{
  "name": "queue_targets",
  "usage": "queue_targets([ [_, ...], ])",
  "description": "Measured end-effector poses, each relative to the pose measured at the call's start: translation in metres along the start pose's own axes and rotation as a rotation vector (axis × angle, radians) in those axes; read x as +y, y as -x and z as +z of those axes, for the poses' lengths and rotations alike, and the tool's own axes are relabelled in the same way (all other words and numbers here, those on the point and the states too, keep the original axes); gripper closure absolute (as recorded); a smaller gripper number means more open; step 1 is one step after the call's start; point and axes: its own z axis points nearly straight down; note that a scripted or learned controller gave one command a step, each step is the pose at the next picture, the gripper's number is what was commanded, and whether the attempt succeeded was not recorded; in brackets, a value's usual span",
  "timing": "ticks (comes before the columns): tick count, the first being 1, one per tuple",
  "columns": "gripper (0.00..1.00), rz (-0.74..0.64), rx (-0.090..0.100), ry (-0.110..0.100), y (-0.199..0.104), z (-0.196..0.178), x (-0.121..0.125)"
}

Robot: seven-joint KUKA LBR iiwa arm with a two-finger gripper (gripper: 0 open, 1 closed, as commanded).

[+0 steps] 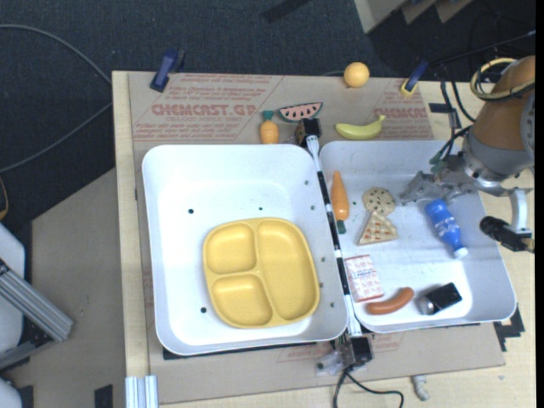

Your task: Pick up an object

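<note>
Sausage (390, 301) lies near; claw (422, 187) beside blue bottle (445, 225), grip state unclear.

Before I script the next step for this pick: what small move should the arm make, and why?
Probably a short move toward the blue bottle and down: the gripper sits in the right bin just above the bottle's top end, with nothing seen between its fingers.

Smooth, slightly glossy white plastic for both bins (161, 228). Matt yellow plastic for the divided plate (259, 272). Brown cardboard, matt and printed in red, over the bench (212, 100). Shiny blue plastic on the bottle (444, 224). Glossy look on the sausage (389, 302) and banana (359, 128).
</note>
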Motion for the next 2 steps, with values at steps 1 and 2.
queue_targets([
  [1,0.00,-0.001,0.000,0.003,0.0014,-0.0015,-0.0232],
  [2,1.00,0.000,-0.005,0.005,0.0030,-0.0115,-0.0231],
])
